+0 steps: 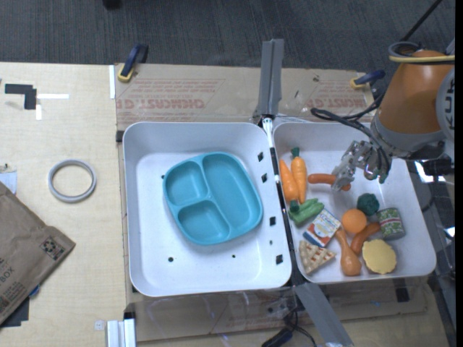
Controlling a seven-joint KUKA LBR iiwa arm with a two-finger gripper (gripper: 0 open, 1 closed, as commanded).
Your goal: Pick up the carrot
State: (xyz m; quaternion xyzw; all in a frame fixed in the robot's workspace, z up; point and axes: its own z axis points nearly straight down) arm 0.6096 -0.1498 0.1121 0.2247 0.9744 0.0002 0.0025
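The carrot (pixel 299 176), orange with a small green top, lies along the left side of the right bin (pixel 412 194), next to a second orange piece (pixel 288 181). My gripper (pixel 343 177) hangs low over the bin's upper middle, to the right of the carrot and apart from it. Its tip is at the right end of a small orange-red sausage (pixel 320 179) that lies between it and the carrot. The arm's orange band (pixel 412 92) rises behind at the upper right.
The right bin also holds a green pod (pixel 307 210), a small carton (pixel 323 228), a waffle wedge (pixel 315 255), an orange (pixel 354 220), broccoli (pixel 369 203), a can (pixel 391 223) and a yellow disc (pixel 380 256). A blue divided plate (pixel 213 197) lies in the left bin (pixel 145 251).
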